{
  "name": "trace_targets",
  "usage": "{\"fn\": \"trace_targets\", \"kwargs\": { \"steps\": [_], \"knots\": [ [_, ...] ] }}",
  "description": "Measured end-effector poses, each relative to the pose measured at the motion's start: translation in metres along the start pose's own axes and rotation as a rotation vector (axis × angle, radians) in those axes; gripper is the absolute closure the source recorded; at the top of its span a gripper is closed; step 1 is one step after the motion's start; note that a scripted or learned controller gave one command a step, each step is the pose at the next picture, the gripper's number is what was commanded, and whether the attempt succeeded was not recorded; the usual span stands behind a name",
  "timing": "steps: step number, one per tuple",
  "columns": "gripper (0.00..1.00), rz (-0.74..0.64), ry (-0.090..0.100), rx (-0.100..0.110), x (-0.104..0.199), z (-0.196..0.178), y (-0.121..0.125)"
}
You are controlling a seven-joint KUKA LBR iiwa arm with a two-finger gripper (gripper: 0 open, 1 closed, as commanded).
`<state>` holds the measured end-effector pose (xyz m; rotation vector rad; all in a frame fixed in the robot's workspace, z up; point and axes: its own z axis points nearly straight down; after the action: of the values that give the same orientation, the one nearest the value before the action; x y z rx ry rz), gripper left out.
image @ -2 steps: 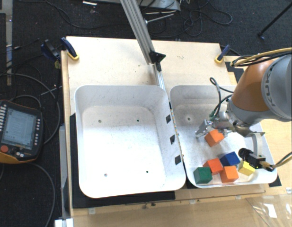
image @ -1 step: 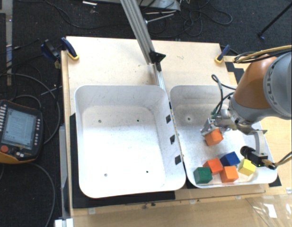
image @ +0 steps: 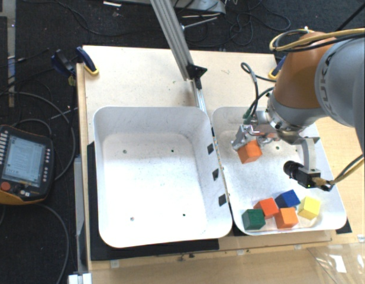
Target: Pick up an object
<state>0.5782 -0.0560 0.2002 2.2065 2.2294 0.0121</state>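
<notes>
Over the right bin (image: 330, 176), the gripper (image: 248, 142) is clamping an orange block (image: 249, 152) — fingers closed on it. Five more blocks (image: 281, 210) are sitting clustered at the bin's near edge.

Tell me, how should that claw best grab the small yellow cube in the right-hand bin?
Judging from this view, come straight down from above. The small yellow cube sits near the right white bin's lower right corner, and the blue cube crowds its left side. Close the fingers on its near and far flat faces, which look freer, though the bin's rim lies close on the near side.
</notes>
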Motion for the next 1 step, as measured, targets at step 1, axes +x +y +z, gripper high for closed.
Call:
{"fn": "trace_targets", "kwargs": {
  "steps": [1],
  "knots": [
    [1.0, 0.002, -0.001, 0.0, 0.0452, -0.0903, 0.0059]
  ]
}}
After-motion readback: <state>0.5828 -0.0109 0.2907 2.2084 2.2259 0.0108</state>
